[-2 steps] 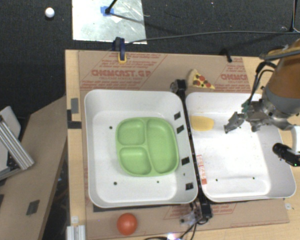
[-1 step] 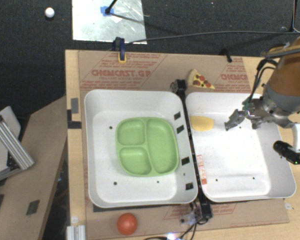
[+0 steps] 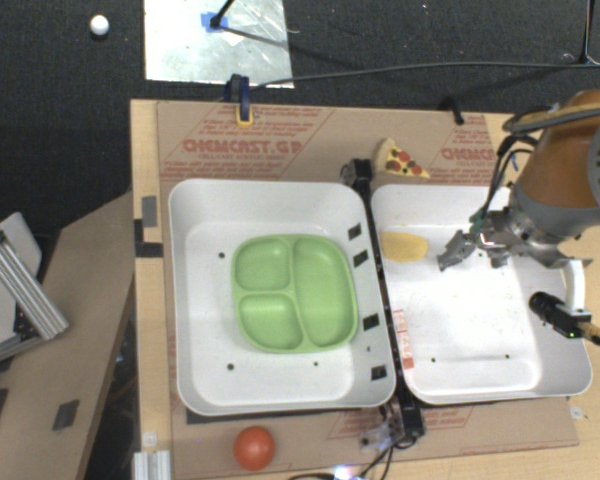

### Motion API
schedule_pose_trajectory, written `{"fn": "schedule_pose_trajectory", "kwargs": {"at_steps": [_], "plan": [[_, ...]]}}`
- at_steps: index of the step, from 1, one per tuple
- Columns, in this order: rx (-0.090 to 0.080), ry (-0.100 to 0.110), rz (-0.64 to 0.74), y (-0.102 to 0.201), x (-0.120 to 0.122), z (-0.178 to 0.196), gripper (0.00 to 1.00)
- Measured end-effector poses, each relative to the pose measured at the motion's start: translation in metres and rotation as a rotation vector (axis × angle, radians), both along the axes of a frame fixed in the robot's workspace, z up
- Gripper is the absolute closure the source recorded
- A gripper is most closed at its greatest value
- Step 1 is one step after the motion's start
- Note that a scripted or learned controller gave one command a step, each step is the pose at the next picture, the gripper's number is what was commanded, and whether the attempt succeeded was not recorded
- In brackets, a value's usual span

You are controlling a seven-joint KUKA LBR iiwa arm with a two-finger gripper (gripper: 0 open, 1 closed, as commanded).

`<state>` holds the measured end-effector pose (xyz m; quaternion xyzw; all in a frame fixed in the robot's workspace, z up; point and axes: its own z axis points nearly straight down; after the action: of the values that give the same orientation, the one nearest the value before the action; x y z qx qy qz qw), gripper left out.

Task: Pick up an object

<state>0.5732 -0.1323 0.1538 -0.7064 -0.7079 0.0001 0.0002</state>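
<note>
Lettering in red, "CHEMCAST GP", repeats across the brown board lining the counter. Two white bins sit side by side on that board. One green divided plate, with three sections, lies in the left bin. One pale yellow piece lies in the right bin, near its upper left corner. The claw hangs just right of that piece; whether its tips are spread cannot be told. One pizza slice toy rests above the right bin, and one red ball below the left.

Right bin floor mostly open, yellow piece near divider
</note>
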Motion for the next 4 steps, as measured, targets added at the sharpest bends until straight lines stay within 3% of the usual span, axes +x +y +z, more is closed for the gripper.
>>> {"fn": "schedule_pose_trajectory", "kwargs": {"at_steps": [1,2,3,4], "plan": [[0.0,0.002,-0.001,-0.009,-0.001,-0.048,0.0],[0.0,0.0,-0.001,-0.009,-0.001,-0.07,0.0],[-0.001,-0.004,0.0,-0.009,0.0,-0.058,1.0],[-0.001,-0.006,0.002,-0.002,0.001,-0.012,1.0]]}}
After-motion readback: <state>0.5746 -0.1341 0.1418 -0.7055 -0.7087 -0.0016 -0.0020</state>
